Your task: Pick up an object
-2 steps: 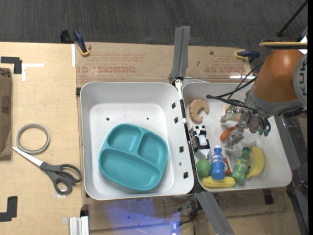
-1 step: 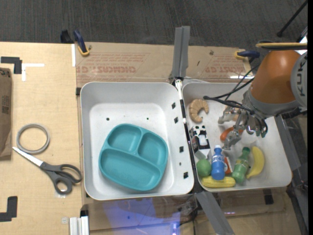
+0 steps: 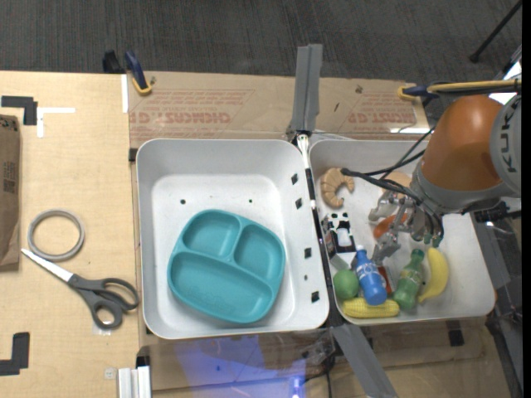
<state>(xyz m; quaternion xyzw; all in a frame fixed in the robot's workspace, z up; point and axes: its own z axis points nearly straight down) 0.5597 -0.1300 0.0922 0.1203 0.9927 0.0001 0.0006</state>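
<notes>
The grey arm with its orange band (image 3: 465,143) reaches in from the right over the right bin (image 3: 481,305). Its end effector (image 3: 397,235) hangs above the middle of that bin, just over the cluster of toy food; its metal fingers are blurred against cables and objects, so I cannot tell whether they stand wide or narrow, and nothing is visibly held between them.

The right bin holds the candidates for picking. A tan croissant (image 3: 336,186) lies at the far left of it. A small black-and-white item (image 3: 339,230) sits against the left wall. Along the near side, from left to right, are a green lime-like fruit (image 3: 346,284), a blue bottle with a red cap (image 3: 371,279), a yellow corn cob (image 3: 371,308) lying flat at the near edge, a green bottle (image 3: 409,282) and a yellow banana (image 3: 436,274). The blue bottle's cap is directly beneath the end effector; whether they touch cannot be told.

The left bin (image 3: 166,172) contains a teal divided plate (image 3: 226,264) with three compartments, lying flat.

On the tabletop (image 3: 75,181) to the left of the bins are a roll of tape (image 3: 56,234) and, nearer, a pair of grey-handled scissors (image 3: 87,288).
</notes>
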